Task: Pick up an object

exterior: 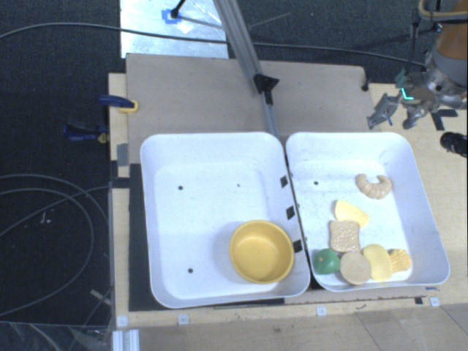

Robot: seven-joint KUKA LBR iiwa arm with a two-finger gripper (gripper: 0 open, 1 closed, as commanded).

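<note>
The left bin (168, 196) holds a yellow bowl (262, 251). The right bin (409, 174) holds little play foods (358, 247). The end effector (398, 114) hangs spread apart, holding nothing, partly cut off.

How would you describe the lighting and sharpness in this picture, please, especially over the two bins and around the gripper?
Camera view: light is even and soft, with the white bins bright, nearly washed out, and shadows faint; the yellow bowl casts only a slight one. A shiny panel at the top shows glare. The small food items are a little soft, and the gripper near the right edge is blurry, so its fine detail is unreadable.
</note>
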